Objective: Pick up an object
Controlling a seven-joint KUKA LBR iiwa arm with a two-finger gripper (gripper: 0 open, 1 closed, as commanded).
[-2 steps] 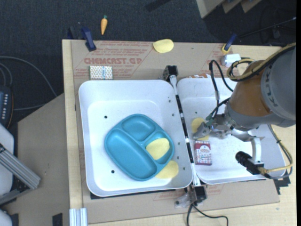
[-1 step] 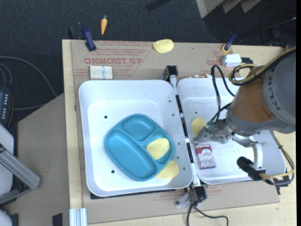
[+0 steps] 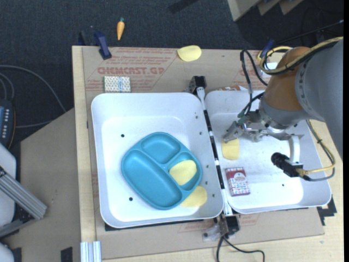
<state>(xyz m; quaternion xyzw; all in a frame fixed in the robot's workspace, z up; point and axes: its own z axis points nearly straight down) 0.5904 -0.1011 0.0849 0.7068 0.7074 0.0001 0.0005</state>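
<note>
In the right bin (image 3: 305, 198), a small yellow piece (image 3: 231, 149) lies near the left wall. A red and white packet (image 3: 237, 181) lies just below it. My gripper (image 3: 240, 131) hangs low over the bin's upper left part, right above the yellow piece and close to its top edge; I cannot tell whether it touches the piece. The grey arm with its orange band (image 3: 283, 89) comes in from the upper right and hides the bin's back part.
The left bin (image 3: 109, 119) holds a blue divided plate (image 3: 152, 165) with a yellow item (image 3: 184, 171) in one compartment. Another yellow item (image 3: 194, 197) lies by the plate's lower edge. On the bench behind lie a yellow lump (image 3: 189, 53), a patterned packet (image 3: 117, 83) and a blue clip (image 3: 102, 46).
</note>
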